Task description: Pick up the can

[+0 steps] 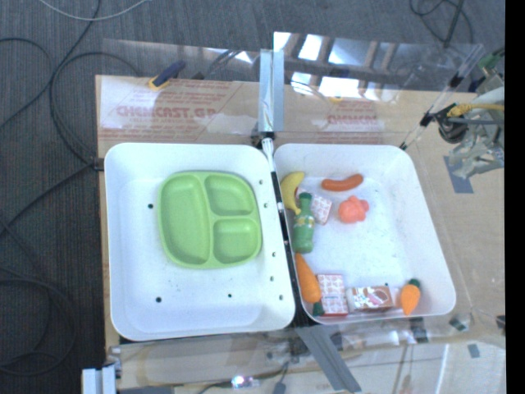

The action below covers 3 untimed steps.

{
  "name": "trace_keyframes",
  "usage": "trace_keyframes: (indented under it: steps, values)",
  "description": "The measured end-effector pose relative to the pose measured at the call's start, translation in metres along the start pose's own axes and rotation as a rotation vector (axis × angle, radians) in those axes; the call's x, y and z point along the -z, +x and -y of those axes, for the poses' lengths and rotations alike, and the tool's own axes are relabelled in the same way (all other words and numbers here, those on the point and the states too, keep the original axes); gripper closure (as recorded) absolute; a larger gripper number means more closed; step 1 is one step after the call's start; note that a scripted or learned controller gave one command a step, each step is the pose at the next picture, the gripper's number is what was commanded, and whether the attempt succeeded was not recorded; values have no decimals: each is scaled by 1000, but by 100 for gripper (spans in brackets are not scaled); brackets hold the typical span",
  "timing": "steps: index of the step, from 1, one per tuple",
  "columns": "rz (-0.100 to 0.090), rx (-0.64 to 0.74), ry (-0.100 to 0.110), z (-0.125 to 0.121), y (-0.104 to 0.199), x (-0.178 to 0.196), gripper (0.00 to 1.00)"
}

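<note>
1. The gripper [476, 150] sits at the far right of the view, over the bare bench just outside the right bin's [426, 220] upper right corner. It is small and partly blurred, so I cannot tell whether it is apart or together. Nothing shows in its grasp.
2. The can [321, 210], small with a pale pinkish label, lies in the right bin well to the left of the gripper and lower in the view, apart from it.
3. A green bottle [303, 224] touches the can on the side away from the gripper, with a banana [291, 189] just above it.
4. Between the can and the gripper lie an orange lump [353, 210] and a sausage [342, 183].
5. Farther down from the gripper, along the bin's near wall, are a carrot [308, 279], two small boxes [332, 294] and a second carrot [410, 296].
6. Farthest from the gripper, the left bin [131, 302] holds a green divided plate [210, 220].
</note>
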<state>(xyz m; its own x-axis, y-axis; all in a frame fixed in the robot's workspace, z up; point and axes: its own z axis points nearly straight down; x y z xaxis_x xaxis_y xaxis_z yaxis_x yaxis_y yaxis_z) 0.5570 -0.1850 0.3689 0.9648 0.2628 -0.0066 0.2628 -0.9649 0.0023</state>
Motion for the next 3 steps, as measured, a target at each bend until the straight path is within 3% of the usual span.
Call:
trace_keyframes:
  steps: [1,2,3]
  values:
    - [1,104,5,-28,24,-231,100]
    - [-3,251,0,-63,85,4,100]
    - [-2,483,3,15,110,-96,100]
